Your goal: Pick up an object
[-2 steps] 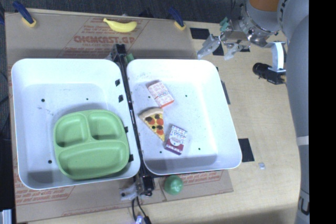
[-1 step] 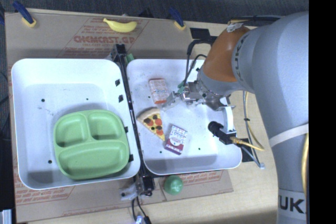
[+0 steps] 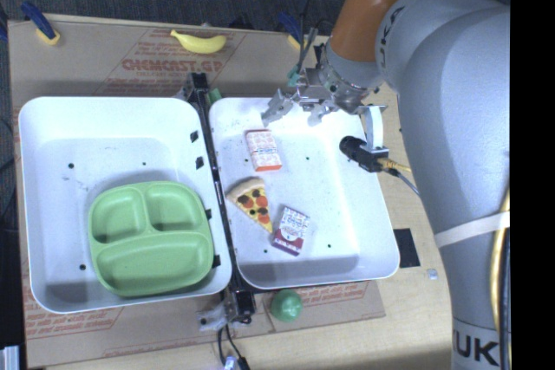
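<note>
The gripper (image 3: 295, 104) hovered with nothing between its apart jaws; the small box (image 3: 263, 149) just below lay unpicked.

Robot lab bench — clamped cardboard (image 3: 139, 63), bins (image 3: 52, 126)

arm (image 3: 451, 100) cut off at right edge
</note>
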Available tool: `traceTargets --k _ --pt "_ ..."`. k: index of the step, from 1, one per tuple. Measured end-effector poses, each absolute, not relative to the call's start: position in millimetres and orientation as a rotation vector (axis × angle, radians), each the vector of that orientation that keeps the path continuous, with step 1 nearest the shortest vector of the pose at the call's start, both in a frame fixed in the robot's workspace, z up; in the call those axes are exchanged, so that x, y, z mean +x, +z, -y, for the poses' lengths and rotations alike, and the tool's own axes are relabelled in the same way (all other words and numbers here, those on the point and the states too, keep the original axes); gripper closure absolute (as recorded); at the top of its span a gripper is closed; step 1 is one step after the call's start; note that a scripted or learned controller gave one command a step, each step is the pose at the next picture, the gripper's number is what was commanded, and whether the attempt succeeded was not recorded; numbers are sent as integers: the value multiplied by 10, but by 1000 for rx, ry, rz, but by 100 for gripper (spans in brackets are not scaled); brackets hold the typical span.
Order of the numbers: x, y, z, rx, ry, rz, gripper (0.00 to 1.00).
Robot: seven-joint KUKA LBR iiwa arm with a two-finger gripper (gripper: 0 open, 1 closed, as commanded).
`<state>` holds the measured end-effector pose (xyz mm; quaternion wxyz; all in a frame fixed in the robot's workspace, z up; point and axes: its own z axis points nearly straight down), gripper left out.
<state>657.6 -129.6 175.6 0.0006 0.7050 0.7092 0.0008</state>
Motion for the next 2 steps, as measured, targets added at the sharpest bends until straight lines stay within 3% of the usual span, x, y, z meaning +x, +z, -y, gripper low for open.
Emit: traceTargets --k 1,2 --pt "6142 906 1245 2217 -7 -2232 0" --pt "6153 1019 1246 2214 -7 -2234 100"
